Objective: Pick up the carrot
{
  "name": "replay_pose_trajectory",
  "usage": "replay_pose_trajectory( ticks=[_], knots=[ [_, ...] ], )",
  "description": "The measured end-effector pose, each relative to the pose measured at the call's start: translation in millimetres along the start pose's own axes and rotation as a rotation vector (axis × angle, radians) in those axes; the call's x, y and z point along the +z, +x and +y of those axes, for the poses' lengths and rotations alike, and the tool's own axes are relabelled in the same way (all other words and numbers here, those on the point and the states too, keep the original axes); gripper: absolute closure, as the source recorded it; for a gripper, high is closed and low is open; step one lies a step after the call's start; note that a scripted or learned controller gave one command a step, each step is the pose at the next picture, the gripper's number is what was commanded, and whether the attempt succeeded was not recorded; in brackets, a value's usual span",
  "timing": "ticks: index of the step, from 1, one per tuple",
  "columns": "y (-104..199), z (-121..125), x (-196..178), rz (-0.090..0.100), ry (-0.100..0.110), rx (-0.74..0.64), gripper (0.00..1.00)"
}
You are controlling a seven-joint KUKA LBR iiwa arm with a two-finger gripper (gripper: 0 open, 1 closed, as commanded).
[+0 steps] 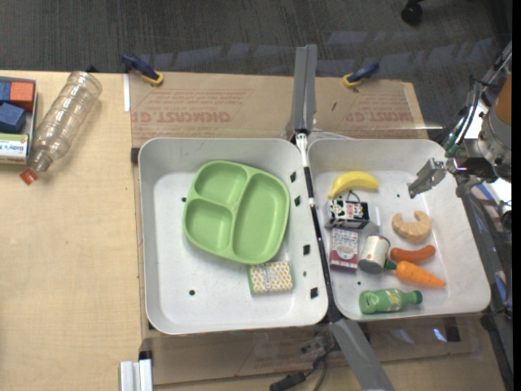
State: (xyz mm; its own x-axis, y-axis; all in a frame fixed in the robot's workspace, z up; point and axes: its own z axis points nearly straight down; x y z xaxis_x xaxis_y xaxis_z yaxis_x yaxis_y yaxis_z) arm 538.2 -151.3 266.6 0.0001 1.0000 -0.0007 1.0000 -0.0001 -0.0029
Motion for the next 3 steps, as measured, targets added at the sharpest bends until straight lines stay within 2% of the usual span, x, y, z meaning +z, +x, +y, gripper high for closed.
replay_pose_trajectory(
  ticks=[1, 2, 3],
  knots=[
    [-57, 0, 94, 0.001, 0.000, -0.095, 0.00],
    [-58, 1, 84, 0.000, -0.002, -0.093, 1.00],
    [-46, 31, -9, -0.001, -0.003, -0.083, 1.00]
  ],
)
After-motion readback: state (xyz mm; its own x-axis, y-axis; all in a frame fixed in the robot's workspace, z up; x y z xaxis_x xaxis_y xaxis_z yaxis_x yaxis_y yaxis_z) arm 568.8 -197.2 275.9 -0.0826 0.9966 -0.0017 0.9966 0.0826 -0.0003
